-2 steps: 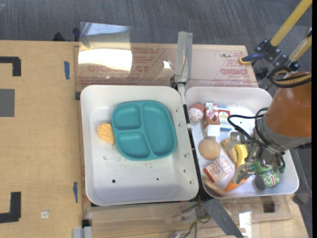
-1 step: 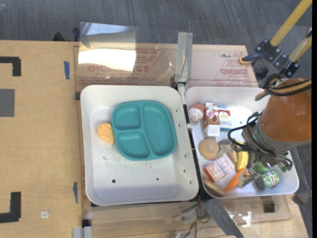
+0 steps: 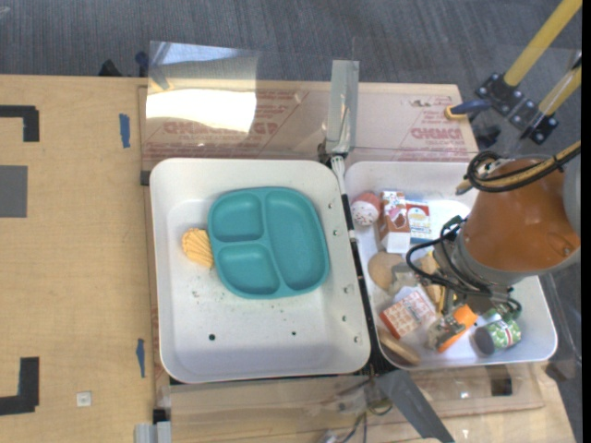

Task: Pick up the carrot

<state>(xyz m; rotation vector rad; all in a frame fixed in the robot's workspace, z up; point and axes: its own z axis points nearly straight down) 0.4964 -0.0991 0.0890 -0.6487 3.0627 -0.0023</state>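
1. At the left centre of the frame we see the left bin (image 3: 175,340), holding a teal divided plate (image 3: 269,241) with a yellow shell-shaped piece (image 3: 197,245) touching its left edge.
2. In the right bin (image 3: 545,340), at lower right, we see the orange carrot (image 3: 453,329) lying among the food packets (image 3: 407,314), just left of a green can (image 3: 499,333).
3. The gripper (image 3: 452,295) sits directly above the carrot; we cannot tell how far open it is, nor whether it grasps anything.

teal plate (image 3: 269,242), orange carrot (image 3: 455,328), white bins (image 3: 175,247)
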